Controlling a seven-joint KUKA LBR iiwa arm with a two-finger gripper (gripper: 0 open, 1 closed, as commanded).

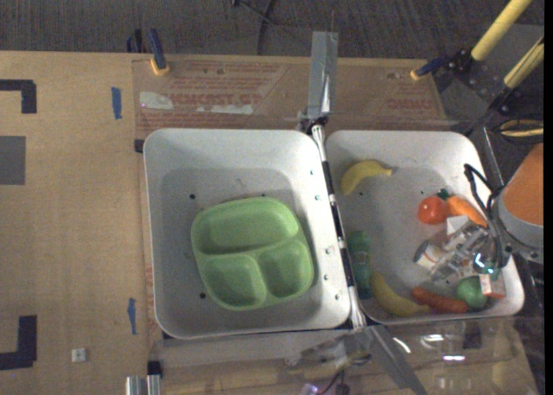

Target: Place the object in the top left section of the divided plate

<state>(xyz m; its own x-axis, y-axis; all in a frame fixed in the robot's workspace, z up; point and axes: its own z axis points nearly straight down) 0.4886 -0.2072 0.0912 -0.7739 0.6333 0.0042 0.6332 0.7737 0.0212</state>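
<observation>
- The grey arm with its orange band (529,187) enters at the right edge of the right-hand shallow white bin (406,147), and its wrist is bent down into the bin's near right part.
- The hand (462,251) is low among the objects in that bin, with small lit points on its metal body; whether it is open or closed I cannot tell.
- Beside the hand lie an orange round fruit (431,209) and an orange carrot-shaped piece (467,209) toward the far side.
- A green round piece (472,292) and a red elongated piece (439,301) lie toward the bin's near right corner.
- One yellow plastic banana (363,175) lies near the bin's far left corner; a second yellow banana (396,297) lies along its near edge.
- A green bottle-like object (359,253) lies against the bin's left wall.
- The light green divided plastic plate (251,251) sits in the middle of the left-hand white bin (225,156), somewhat toward its near edge, slightly turned.
- Both bins rest on the brown cardboard-covered tabletop (69,212).
</observation>
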